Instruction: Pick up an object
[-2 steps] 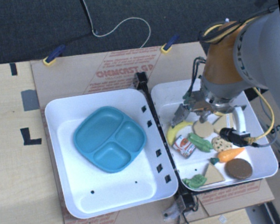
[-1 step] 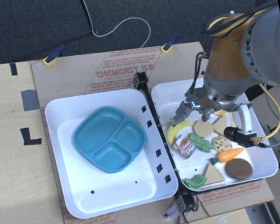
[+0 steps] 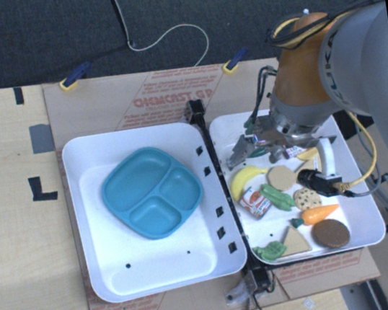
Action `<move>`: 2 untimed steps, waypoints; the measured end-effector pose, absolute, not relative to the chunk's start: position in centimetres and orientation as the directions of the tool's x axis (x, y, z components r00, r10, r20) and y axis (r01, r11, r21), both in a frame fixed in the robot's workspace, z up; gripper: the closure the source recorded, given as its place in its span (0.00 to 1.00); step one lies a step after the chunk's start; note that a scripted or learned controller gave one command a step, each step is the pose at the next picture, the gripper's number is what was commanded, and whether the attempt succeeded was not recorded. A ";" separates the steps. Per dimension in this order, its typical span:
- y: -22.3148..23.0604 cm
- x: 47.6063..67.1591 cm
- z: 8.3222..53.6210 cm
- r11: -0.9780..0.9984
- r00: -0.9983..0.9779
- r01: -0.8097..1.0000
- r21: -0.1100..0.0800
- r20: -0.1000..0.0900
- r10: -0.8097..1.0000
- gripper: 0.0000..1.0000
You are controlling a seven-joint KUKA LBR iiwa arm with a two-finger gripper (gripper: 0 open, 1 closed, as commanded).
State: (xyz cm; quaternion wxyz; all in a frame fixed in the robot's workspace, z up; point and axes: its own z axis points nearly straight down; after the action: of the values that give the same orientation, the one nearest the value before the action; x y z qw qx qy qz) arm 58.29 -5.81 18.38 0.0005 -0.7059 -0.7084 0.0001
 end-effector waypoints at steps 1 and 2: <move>-2.0 49.7 18.4 0.002 -0.002 1.000 -0.009 0.002 1.000 0.00; -2.2 50.1 19.3 0.002 -0.002 1.000 -0.005 0.001 1.000 1.00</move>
State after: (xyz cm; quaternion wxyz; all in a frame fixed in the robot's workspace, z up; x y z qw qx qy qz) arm 50.08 -2.16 19.32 0.0021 -0.7065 -0.7077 0.0015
